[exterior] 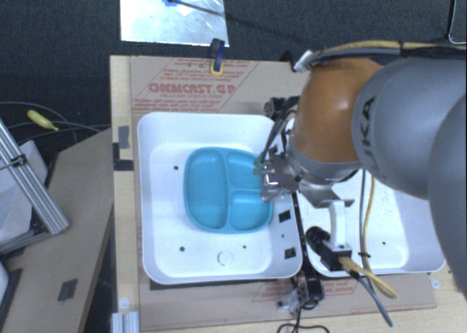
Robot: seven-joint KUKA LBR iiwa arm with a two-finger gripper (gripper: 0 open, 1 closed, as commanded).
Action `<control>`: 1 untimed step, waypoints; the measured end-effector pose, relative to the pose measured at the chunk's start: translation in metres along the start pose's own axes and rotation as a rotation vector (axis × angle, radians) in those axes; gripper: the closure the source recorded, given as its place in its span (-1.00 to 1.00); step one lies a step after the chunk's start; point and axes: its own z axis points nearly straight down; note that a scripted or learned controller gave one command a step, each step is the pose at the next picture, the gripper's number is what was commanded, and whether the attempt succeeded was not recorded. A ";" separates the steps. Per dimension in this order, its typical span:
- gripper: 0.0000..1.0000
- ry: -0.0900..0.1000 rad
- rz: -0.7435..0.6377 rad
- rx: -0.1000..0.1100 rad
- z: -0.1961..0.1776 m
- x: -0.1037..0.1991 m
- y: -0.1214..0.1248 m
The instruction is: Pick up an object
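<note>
While the arm hangs low, the gripper meets the blue tray's right rim in the left bin.
Grip state: can't tell. Looks light, stiff, slick plastic; pinch that raised rim.

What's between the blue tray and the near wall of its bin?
In the camera view, bare white bin floor lies between the blue tray and the near wall, marked by small dark holes and a faint round mark.
</note>
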 end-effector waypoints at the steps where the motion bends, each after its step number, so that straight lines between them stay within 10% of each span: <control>1: 1.00 0.002 0.002 -0.021 -0.202 0.006 0.068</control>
